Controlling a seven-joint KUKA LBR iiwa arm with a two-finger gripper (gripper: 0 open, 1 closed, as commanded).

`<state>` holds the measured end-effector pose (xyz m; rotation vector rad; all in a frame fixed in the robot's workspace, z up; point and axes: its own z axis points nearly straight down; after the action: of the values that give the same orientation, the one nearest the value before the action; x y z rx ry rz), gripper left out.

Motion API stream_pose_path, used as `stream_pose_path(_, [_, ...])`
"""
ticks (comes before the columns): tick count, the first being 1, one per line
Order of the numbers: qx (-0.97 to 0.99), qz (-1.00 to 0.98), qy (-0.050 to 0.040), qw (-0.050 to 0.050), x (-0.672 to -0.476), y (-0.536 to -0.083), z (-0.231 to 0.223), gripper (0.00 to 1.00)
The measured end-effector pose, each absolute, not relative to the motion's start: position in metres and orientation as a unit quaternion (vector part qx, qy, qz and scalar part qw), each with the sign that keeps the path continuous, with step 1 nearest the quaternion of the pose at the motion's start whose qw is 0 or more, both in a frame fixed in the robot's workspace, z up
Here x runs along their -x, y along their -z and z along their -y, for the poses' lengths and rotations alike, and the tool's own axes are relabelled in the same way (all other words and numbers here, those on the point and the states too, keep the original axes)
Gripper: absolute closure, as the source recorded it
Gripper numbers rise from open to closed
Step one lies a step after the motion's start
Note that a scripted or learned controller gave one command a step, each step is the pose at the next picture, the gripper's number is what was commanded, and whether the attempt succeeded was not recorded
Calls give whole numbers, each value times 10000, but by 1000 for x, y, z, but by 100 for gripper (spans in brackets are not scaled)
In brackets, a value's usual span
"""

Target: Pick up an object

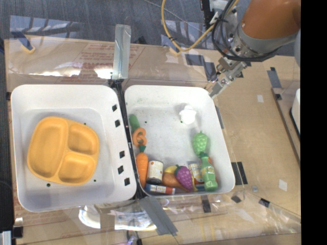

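Your gripper [220, 83] hangs over the right bin's [217, 117] far right corner | grip state: can't tell | toys piled at near edge: carrot [142, 166], purple grapes [184, 176], green bottle [208, 173]

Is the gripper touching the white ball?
Apart. The camera view shows the gripper at the right bin's top right corner, with bare bin floor between it and the white ball.

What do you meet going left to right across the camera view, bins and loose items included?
Yellow divided plate in the left bin → carrot → small can → purple grapes → green grapes → pincer above the right bin's far corner.
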<state>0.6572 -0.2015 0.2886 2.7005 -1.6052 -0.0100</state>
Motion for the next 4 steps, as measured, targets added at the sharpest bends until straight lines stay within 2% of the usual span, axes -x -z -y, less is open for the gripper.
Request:
stream_pose_path(1, [-9386, 3451, -13, -16, -658, -295, 198, 100])
stream_pose_path(2, [-9611, 2762, 20, -9, -622, -253, 175, 100])
stream_pose_path(3, [-9473, 3204, 8, 2, -504, -257, 114, 100])
stream_pose_path(4, [-9863, 1649, 41, -11, -500, -149, 124, 100])
